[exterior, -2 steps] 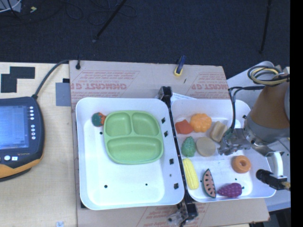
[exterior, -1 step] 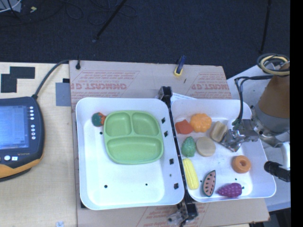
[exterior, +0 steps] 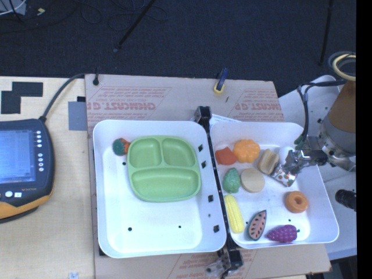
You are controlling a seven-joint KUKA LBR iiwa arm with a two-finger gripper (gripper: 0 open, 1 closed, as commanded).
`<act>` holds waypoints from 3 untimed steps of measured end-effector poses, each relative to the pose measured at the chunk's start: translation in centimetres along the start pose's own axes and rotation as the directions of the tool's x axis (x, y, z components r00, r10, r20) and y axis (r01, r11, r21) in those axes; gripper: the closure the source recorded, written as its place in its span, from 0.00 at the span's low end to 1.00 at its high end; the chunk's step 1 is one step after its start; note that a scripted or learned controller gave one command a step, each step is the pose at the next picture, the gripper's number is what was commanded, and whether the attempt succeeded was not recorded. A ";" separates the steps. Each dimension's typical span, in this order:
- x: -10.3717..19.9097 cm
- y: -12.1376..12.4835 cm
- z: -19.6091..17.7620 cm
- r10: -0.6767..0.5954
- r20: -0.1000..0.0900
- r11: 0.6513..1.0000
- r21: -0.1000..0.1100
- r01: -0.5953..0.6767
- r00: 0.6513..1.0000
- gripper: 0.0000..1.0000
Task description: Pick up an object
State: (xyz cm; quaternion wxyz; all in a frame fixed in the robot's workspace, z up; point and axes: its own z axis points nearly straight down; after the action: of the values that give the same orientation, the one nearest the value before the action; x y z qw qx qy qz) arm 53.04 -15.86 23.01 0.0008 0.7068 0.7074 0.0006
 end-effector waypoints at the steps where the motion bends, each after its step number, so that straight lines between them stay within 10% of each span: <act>1: 5.6 0.8 -0.8 -0.005 -0.003 1.000 0.003 0.005 1.000 1.00; 3: 16.9 1.5 -0.7 -0.004 -0.003 1.000 0.005 0.005 1.000 1.00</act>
State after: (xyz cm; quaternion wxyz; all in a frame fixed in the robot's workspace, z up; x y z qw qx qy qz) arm 54.53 1.04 23.72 -0.0020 0.7052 0.7090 -0.0002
